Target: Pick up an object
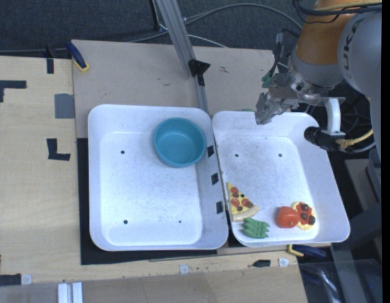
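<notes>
Hovering over the right bin's (pixel 321 169) far rim, the gripper (pixel 265 113) carries nothing; finger spread probably indiscernible here. Pickable toys, pizza slice (pixel 240 203) and tomato (pixel 287 216), crowd the near edge, blue bowl (pixel 178 142) sits left.

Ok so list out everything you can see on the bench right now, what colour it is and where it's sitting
Left bin: one, white, left half of the bench.
Right bin: one, white, beside the left bin on its right.
Bowl: one, blue, upright, at the far edge of the left bin, toward its right corner.
Pizza slice toy: one, yellow with red spots, near-left part of the right bin.
Green toy: one, green, just nearer than the pizza slice, by the right bin's near rim.
Red and yellow toy: one, red piece against a yellow piece with dark spots, near-right part of the right bin.
Clamp: one, blue and yellow, far-left corner of the board.
Arm: one, grey with orange band, reaching in from the right.
Gripper: one, grey, over the right bin's far rim.
</notes>
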`<act>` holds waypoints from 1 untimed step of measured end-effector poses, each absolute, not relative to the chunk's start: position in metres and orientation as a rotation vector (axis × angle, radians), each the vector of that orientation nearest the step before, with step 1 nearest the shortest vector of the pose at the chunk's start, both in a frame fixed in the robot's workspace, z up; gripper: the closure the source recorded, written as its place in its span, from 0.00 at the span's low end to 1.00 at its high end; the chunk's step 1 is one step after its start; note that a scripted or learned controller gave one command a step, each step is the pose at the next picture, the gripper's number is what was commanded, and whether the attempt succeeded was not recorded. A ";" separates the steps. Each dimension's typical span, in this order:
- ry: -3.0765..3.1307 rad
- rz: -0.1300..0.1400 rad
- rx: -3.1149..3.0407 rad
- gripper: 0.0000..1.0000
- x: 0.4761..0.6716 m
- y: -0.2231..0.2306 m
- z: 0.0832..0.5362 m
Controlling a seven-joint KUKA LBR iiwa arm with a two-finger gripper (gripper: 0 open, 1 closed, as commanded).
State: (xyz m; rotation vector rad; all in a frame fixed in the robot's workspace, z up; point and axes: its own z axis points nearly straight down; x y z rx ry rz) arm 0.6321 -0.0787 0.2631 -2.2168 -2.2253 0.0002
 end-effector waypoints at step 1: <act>-2.225 0.000 -2.217 1.00 0.640 -0.032 0.265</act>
